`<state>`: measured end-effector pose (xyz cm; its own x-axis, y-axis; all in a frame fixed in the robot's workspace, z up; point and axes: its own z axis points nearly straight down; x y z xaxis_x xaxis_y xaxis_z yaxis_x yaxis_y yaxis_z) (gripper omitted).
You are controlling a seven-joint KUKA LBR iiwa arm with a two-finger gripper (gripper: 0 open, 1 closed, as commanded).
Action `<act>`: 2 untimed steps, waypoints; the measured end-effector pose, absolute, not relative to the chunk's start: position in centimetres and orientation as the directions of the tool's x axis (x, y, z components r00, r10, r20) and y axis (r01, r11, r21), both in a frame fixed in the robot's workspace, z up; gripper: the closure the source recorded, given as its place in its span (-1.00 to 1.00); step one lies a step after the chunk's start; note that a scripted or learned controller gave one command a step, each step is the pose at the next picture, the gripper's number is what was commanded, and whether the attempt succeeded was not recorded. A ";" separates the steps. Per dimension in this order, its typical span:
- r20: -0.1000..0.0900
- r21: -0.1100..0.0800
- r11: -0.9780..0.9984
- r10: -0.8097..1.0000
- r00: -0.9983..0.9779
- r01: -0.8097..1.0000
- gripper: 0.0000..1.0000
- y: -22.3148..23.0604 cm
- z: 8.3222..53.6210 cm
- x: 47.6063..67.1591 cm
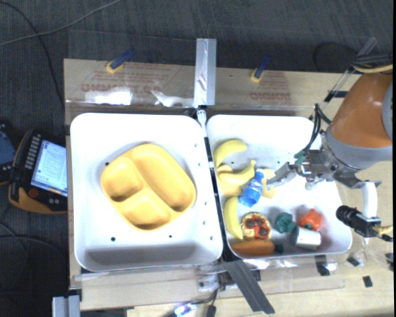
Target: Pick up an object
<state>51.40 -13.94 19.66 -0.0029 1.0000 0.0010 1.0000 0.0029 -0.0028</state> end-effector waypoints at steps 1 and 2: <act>-0.003 0.013 -0.015 1.000 0.015 1.000 -1.00 -12.1 9.0 53.6; 0.000 0.013 -0.015 1.000 0.015 1.000 1.00 -12.0 10.0 53.7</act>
